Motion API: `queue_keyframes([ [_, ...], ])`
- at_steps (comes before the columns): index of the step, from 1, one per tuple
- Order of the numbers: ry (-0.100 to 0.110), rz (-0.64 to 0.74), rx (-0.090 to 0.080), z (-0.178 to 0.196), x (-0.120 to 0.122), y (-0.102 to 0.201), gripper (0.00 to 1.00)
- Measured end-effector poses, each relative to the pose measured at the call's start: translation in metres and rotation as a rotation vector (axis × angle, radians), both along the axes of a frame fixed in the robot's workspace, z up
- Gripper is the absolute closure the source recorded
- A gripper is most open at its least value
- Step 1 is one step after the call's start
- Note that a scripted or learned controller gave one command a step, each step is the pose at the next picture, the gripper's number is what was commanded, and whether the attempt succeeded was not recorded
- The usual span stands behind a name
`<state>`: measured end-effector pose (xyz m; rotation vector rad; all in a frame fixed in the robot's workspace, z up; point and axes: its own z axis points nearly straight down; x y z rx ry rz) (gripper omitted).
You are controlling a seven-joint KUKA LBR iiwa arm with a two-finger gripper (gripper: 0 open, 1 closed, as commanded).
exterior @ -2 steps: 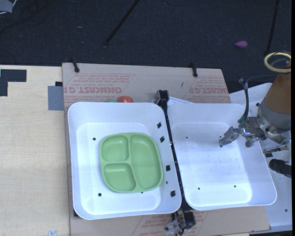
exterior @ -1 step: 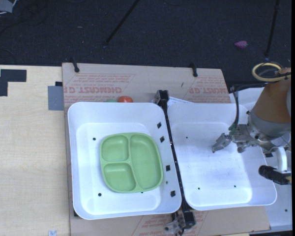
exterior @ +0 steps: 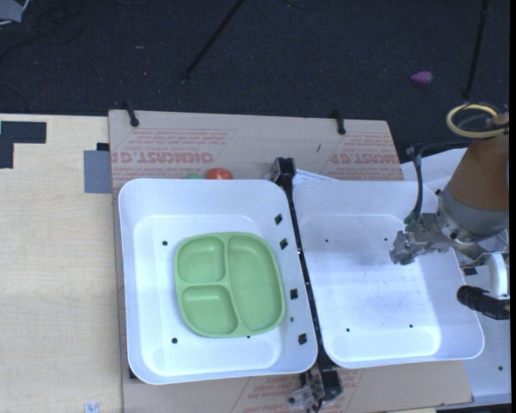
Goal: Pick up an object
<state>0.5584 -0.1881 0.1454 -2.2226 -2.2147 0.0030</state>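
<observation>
A light green divided plate (exterior: pixel 230 283) with three compartments lies flat in the left white bin (exterior: pixel 146 231). My gripper (exterior: pixel 406 249) hangs over the right side of the right white bin (exterior: pixel 370 351), far from the plate. The grey arm with its orange band reaches in from the right edge. I see nothing held at the gripper.
A small red-orange object (exterior: pixel 218 175) and a bit of green (exterior: pixel 193 176) sit just behind the left bin's back rim on the cardboard (exterior: pixel 241 144). A black divider (exterior: pixel 294 256) runs between the bins. Pale wooden bench top (exterior: pixel 43 274) lies to the left.
</observation>
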Motion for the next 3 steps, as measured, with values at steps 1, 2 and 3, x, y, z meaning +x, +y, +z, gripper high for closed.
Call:
queue_keyframes([
  [1,-0.005,0.005,-0.002,0.042,0.003,-0.003,1.0],
  [2,-0.008,0.005,-0.002,0.101,-0.004,0.0,1.0],
  [3,-0.007,0.005,-0.002,0.143,-0.003,0.0,1.0],
])
